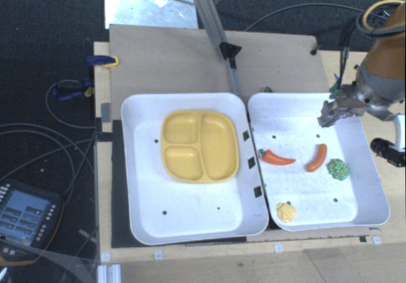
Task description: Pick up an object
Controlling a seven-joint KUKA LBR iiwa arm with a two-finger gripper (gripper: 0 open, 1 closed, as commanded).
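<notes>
The approach is in hand, with nothing picked up yet: the gripper (pixel 331 113) hangs over the right white plastic bin's (pixel 298 215) far right corner. Whether it is open I cannot tell; nothing shows in its grasp. The nearest candidate, the small orange-red sausage-shaped toy (pixel 316 157), lies near the bin's right edge beside the green knobbly broccoli toy (pixel 338 169), so the next move calls for descending onto it.

In the left bin (pixel 136 212): a divided plate (pixel 199 146). In the right bin (pixel 365 202): carrot (pixel 278 158) left of sausage (pixel 316 157), broccoli (pixel 338 169) just right, lemon (pixel 286 212) at the front.
</notes>
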